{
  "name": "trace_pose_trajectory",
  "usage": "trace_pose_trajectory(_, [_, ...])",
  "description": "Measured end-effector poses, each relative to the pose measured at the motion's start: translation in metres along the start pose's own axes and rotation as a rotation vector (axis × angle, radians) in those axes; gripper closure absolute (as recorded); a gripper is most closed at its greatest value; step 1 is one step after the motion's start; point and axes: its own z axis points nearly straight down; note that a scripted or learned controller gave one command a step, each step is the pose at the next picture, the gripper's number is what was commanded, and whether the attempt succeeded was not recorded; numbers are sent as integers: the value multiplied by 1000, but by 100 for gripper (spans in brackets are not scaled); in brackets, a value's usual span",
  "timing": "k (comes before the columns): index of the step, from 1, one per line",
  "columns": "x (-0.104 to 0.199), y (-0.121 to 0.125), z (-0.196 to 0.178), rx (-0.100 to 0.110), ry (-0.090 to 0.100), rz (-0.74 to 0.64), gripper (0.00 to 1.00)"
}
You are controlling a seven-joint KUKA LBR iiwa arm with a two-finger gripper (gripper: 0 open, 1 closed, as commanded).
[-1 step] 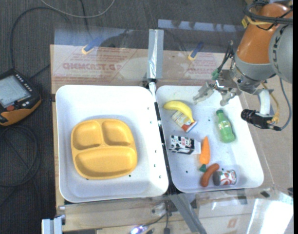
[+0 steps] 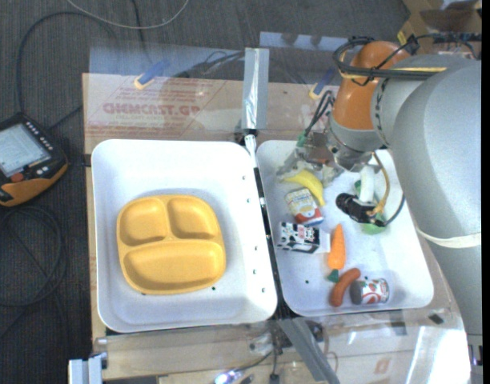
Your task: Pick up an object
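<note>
The gripper [image 2: 315, 154] hung over the far end of the right bin [image 2: 399, 256], and whether it was open or closed could not be told. The banana [image 2: 306, 184] lay just nearer the camera than it, and the carrot [image 2: 335, 248] and sausage [image 2: 343, 286] lay well beyond that. The yellow plate [image 2: 171, 242] sat far off toward the view's left, in the other bin [image 2: 109, 294].

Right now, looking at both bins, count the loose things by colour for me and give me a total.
Yellow: 2, the divided plate and the banana
Orange: 1, the carrot
Red-brown: 1, the sausage
Mixed print: 3, the red-and-white pack, the black-and-white pack, the grey-and-red can
Total: 7
</note>
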Motion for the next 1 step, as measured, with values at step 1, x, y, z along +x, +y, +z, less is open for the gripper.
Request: trace_pose_trajectory(1, [0,-1,-7,9,-2,-1,100])
